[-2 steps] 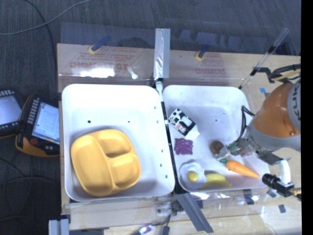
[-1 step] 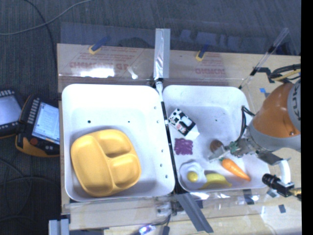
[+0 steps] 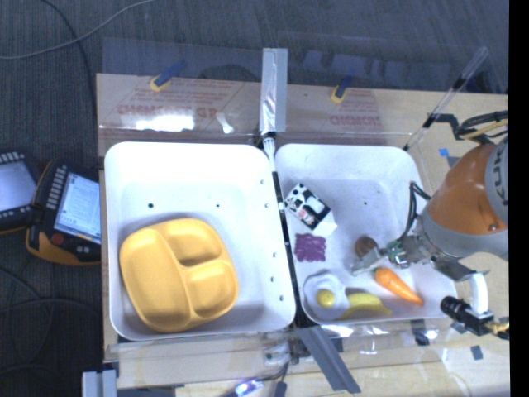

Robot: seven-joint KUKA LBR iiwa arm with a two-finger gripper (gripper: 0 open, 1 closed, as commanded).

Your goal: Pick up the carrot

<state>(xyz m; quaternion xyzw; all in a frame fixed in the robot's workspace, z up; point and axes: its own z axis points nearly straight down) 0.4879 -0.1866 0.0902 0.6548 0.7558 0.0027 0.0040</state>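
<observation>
The orange carrot (image 3: 397, 285) lies in the right bin (image 3: 364, 176) near its front right corner, pointing down and to the right. My gripper (image 3: 378, 258) hangs just above and to the left of the carrot's thick end, low in the bin. Nothing shows as held by it. The arm's orange band (image 3: 464, 195) rises over the bin's right wall.
A yellow banana (image 3: 364, 303) and a fried-egg toy (image 3: 324, 295) lie left of the carrot. A brown item (image 3: 364, 245), purple grapes (image 3: 310, 246) and a black-and-white box (image 3: 306, 206) sit further back. A yellow divided plate (image 3: 178, 273) is in the left bin (image 3: 190, 172).
</observation>
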